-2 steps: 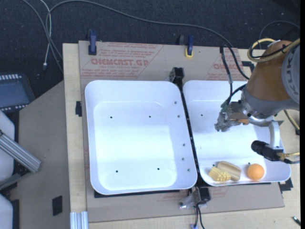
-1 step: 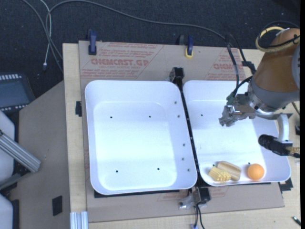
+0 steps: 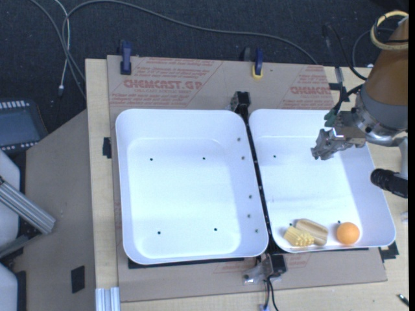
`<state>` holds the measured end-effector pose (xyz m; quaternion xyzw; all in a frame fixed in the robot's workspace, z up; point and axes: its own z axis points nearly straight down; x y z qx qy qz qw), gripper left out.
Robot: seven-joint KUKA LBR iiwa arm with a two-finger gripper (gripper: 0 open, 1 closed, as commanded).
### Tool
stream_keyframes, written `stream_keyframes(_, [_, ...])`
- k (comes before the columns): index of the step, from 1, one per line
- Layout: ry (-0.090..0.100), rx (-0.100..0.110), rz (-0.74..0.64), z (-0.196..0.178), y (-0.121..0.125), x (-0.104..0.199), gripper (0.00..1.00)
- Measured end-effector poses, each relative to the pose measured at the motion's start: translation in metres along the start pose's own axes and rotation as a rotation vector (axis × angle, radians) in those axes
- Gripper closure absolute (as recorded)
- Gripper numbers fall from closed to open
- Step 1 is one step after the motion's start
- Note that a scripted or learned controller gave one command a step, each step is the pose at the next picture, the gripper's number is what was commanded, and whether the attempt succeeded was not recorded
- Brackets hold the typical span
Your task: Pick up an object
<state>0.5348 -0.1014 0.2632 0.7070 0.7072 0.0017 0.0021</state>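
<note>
Nearest the camera, along the bottom rim of the right bin (image 3: 382,203), lie three small things in a row. At about 7 o'clock within that bin sits a yellow corn cob (image 3: 298,238), touching a tan bread roll (image 3: 312,227) that lies just above it and slightly to its right. Just beside them, toward 5 o'clock in the bin, rests an orange ball (image 3: 348,233), apart from the roll.

Left of this bin, touching it along a dark seam, is the left bin (image 3: 127,173), whose white floor shows a few small dark dots. Both bins rest on a brown board (image 3: 162,83) with reddish print, held at its 12 o'clock edge by two blue clamps (image 3: 125,56). Thin cables (image 3: 65,37) trail over the dark floor at 11 o'clock.

From 3 o'clock the grey arm (image 3: 388,89) reaches in, its orange band high at the frame's edge. Its gripper (image 3: 322,148) hangs over the upper part of the right bin, around 1 o'clock within it, well apart from the corn, the roll and the ball at the bin's lower rim. Its fingers point down and leftward; whether the jaws stand apart or together I cannot tell, since they read as one grey blur. Nothing is seen between them.
</note>
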Motion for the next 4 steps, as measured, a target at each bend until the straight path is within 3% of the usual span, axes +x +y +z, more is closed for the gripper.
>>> stream_keyframes(1, [0.000, 0.002, 0.000, -0.032, 0.001, 0.000, 1.00])
stream_keyframes(3, [0.002, 0.007, -0.004, 0.006, 0.011, 0.100, 1.00])
stream_keyframes(4, [0.002, 0.005, -0.004, 0.003, 0.024, 0.148, 1.00])
